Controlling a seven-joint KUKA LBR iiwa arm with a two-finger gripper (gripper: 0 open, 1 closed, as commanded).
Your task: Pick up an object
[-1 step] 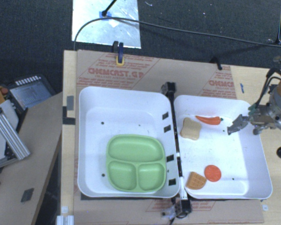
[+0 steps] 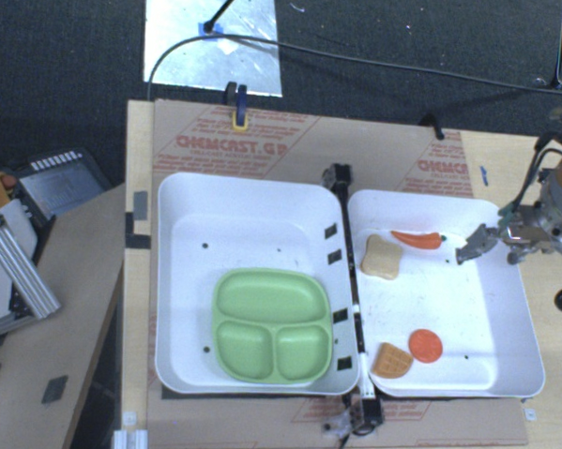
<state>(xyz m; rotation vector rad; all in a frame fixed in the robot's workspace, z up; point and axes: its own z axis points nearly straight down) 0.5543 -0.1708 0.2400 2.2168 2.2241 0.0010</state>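
Waffle piece (image 2: pixel 392 362) sits clear; end effector (image 2: pixel 474 244) partly cut off.

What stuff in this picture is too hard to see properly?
- Gripper, camera view: small and blurry, so open or shut is unclear.
- Arm: cut off by the right edge.
- Grey device on the left: its screen is too small to read.
- Metal rail: cut off by the left edge.

Off-task clutter I see around the left bin (image 2: pixel 184 200)

A green divided tray (image 2: pixel 271 323) sits inside it; beyond it lies a metal sheet (image 2: pixel 214 35) with a yellow clamp (image 2: pixel 238 109) on the counter (image 2: pixel 295 135); left of it, a grey box (image 2: pixel 53 183).
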